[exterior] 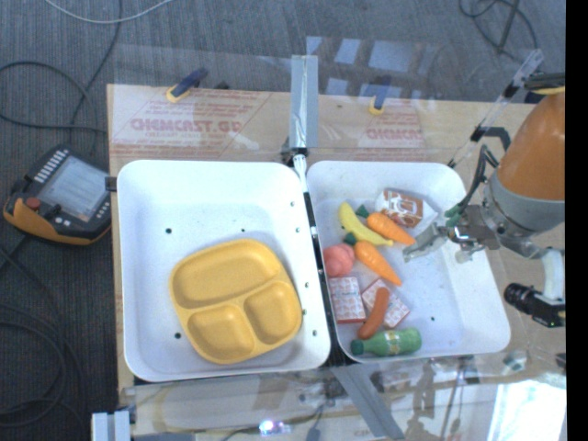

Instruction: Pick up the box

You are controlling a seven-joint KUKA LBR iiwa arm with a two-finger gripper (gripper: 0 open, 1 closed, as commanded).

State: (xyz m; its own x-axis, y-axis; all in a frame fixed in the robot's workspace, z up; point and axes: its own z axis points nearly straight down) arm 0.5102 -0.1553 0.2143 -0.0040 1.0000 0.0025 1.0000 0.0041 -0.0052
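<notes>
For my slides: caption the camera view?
Gripper hovers in the right bin beside the box.

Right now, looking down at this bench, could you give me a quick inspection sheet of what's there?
Surface: bench bearing a left bin and a right bin side by side.
Job's things: small red-and-white boxes lie flat in the right bin, one more near its far wall.
Clutter: banana, two carrots, peach, sausage, green bottle in the right bin; yellow tray in the left bin.
Grippers: gripper over the right bin, beside the carrots, holding nothing; finger state unclear.
Cables: cables trail on the floor.
Surroundings: handheld controller on the carpet left of the bench.
</notes>
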